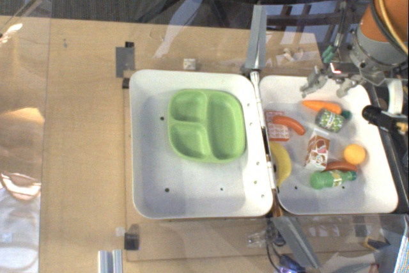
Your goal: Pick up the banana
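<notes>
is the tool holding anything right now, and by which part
Nothing is held. The tool hangs above the far edge of the right bin, nothing between its fingers. The banana lies in that bin by its left wall.

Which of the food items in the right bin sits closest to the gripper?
The carrot, lying at the bin's far end just below the gripper. The banana lies farther off, by the left wall.
</notes>
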Motion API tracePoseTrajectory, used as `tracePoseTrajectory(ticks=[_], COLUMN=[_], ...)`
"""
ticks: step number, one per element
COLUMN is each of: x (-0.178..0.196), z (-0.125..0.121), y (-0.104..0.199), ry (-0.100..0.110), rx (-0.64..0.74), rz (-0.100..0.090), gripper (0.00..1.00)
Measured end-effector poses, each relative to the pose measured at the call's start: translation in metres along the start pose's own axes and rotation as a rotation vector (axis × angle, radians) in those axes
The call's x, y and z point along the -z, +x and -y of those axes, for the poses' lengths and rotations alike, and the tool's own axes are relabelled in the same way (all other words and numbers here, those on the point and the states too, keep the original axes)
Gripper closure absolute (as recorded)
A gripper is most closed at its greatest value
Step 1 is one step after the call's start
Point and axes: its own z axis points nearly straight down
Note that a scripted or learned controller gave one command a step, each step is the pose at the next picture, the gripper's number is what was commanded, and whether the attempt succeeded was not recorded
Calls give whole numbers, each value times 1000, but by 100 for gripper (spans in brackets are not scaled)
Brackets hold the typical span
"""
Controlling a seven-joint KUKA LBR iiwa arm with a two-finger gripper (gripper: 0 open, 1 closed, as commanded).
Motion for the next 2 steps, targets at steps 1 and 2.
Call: tracePoseTrajectory(ticks=[1,2], x=[-90,-115], z=[45,86], y=[-31,-82], ry=[0,-2], rx=[-39,157], rz=[1,2], gripper=[0,0])
